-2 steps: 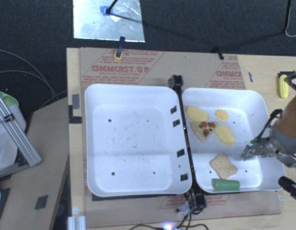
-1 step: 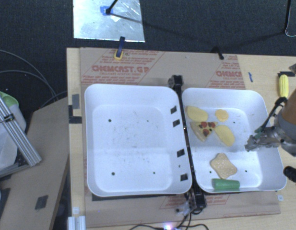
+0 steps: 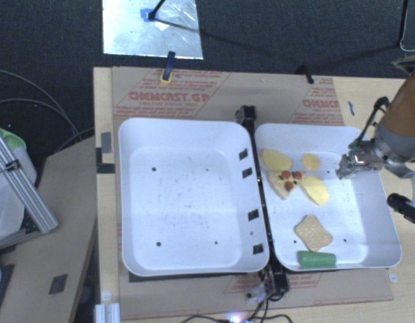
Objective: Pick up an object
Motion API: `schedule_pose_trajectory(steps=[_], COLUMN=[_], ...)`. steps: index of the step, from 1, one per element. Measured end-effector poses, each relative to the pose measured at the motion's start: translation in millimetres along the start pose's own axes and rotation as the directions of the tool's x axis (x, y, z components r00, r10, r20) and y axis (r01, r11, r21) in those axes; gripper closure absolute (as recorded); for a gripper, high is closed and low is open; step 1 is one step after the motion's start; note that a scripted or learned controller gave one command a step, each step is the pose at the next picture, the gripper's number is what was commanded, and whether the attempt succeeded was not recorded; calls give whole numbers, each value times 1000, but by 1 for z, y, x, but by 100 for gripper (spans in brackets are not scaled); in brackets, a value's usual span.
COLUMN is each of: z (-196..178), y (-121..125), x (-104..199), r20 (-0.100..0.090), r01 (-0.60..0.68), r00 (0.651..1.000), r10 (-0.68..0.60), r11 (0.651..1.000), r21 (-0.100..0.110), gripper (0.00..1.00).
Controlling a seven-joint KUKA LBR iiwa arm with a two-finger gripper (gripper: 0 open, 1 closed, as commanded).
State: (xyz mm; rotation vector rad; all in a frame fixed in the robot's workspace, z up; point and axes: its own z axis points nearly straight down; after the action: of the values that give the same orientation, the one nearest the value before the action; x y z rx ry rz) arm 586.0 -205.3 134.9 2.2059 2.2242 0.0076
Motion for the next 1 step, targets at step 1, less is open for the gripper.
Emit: schedule_pose_trajectory(steps=[1], z=[-10], y=[-3], x=[-1], r20=[0], r01=[0], r00=[1000], r10=[0], r11=[1000], r21=[3], gripper=[100])
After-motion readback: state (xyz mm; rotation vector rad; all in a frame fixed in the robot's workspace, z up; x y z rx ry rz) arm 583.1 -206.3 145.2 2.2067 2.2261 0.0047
